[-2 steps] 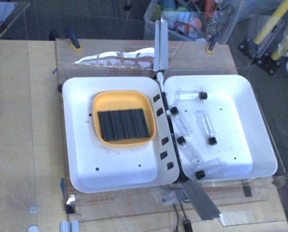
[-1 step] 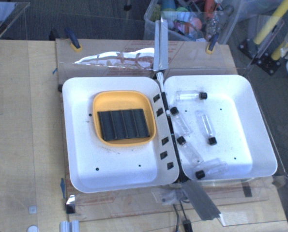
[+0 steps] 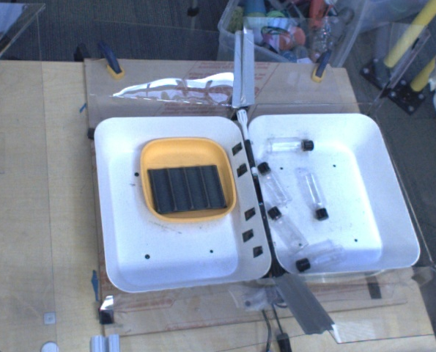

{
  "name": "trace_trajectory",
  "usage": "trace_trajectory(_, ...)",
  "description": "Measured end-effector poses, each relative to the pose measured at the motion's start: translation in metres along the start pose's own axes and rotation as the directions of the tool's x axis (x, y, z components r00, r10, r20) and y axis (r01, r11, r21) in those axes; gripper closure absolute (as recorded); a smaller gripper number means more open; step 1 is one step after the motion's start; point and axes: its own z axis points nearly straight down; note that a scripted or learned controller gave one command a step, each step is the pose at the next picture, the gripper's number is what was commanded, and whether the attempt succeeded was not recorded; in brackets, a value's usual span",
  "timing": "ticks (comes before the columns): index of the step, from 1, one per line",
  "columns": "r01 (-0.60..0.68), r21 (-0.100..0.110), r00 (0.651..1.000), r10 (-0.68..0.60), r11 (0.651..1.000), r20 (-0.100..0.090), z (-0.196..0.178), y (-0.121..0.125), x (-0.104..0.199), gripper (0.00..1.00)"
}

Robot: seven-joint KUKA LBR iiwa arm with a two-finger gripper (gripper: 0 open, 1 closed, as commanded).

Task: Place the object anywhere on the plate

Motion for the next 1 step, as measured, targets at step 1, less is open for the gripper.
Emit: trace_trajectory(1,0.217,-0.001,0.976,-0.217,0.976,0.0,0.0002,0.0001,-0.0002,1.0)
